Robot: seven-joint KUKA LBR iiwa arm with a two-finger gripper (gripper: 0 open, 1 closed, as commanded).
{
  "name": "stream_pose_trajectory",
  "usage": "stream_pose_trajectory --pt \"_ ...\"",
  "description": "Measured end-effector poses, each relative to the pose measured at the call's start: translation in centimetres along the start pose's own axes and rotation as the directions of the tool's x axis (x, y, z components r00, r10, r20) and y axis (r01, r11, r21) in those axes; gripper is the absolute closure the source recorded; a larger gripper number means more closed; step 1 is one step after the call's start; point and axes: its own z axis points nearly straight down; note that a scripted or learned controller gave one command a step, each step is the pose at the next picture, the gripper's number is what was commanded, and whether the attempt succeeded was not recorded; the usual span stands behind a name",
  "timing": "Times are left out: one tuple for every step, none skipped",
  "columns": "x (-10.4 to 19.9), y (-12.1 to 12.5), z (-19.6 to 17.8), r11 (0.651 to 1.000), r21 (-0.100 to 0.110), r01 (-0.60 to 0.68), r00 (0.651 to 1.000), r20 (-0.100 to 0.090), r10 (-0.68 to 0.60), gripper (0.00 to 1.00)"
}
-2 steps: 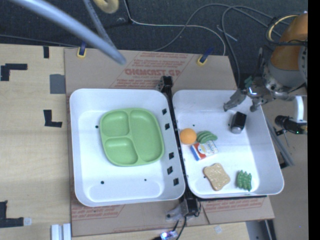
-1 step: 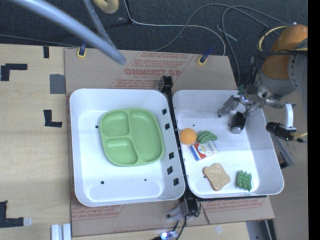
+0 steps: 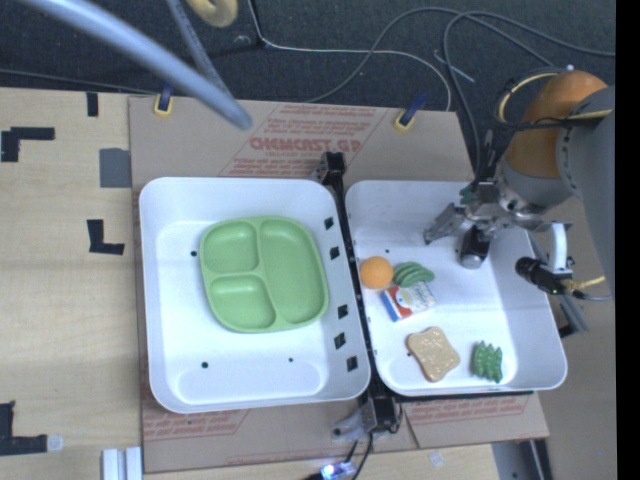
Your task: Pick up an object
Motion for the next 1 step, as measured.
stream_pose_trajectory --pt "0.0 0.26 -1.43 1.0 -0.008 0.001 1.0 0.001 -0.001 1.0"
